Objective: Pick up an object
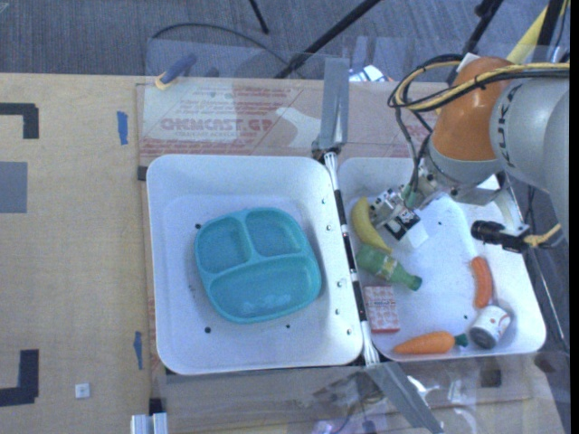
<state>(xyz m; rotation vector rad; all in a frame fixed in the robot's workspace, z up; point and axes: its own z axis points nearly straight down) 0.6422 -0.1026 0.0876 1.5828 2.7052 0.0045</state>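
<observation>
We see the gripper (395,213) low in the right bin (525,328), its tips just beside the banana (365,225) and above the green bottle (386,267), though we cannot tell its grip state, while a teal divided plate (259,265) lies in the left bin (172,242).

chunky grey arm (534,134) with a fat orange band (470,107), yellow and black cables looped over it

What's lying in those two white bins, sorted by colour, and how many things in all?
Teal: 1, plate
Yellow: 1, banana
Green: 1, bottle
Orange: 2, carrot, sausage
Red: 1, box
White: 1, cup
Total: 7
</observation>
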